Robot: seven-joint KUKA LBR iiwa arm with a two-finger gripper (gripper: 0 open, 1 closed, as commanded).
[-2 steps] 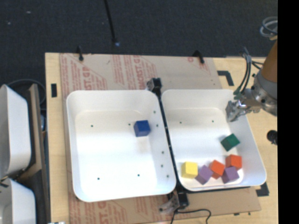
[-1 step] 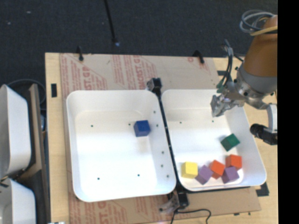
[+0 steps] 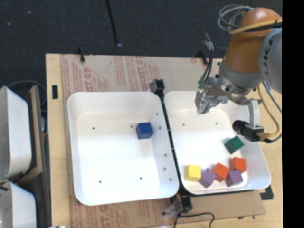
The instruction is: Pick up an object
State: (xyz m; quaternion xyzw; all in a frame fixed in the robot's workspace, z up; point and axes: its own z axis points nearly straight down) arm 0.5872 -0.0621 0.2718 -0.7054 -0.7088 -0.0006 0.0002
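Here, the KUKA arm reaches in from the right, and its gripper hangs over the bare upper-left part of the right bin, near the divider between the two trays. Whether the gripper is open or closed cannot be told from this angle, and nothing can be seen in its hold.

The objects it could pick lie well apart from it. A green cube sits skewed near the bin's right wall. Along the near edge cluster a yellow cube, a purple cube, an orange cube, a second purple cube and a second orange cube, several of them touching. A lone blue cube rests near the middle of the left bin, with open floor all around it.

No pick appears to have begun, and the layout suggests several risks. A descent from where the gripper now hangs would likely close on nothing but white plastic. A try at the crowded row could catch two cubes at once or shove neighbours aside, since the blocks leave little room between them. Cubes close to the near wall may leave no space on that side. The green cube's skewed faces could let it twist out of a squeeze unless the wrist turns to match. The blue cube looks the cleanest target, though it lies across the divider.
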